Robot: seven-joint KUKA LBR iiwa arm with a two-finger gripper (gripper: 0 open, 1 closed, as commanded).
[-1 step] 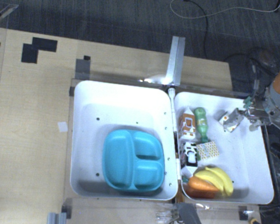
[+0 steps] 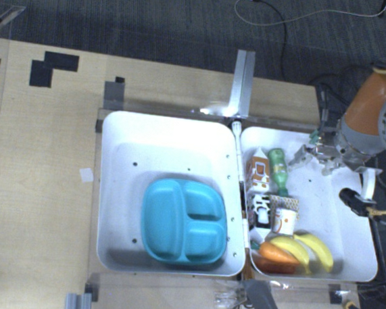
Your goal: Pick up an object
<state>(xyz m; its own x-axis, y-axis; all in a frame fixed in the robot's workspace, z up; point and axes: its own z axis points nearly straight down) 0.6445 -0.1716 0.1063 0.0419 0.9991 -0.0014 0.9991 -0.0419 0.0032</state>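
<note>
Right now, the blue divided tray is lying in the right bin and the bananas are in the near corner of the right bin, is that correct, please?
Not quite: the blue divided tray lies in the left bin, not the right one. The camera view shows it there by itself. The rest holds: the bananas are in the near corner of the right bin.

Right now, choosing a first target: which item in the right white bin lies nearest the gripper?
The green plastic bottle, at the far end of the row; the yellow bananas and orange fruit lie at the near end.
</note>
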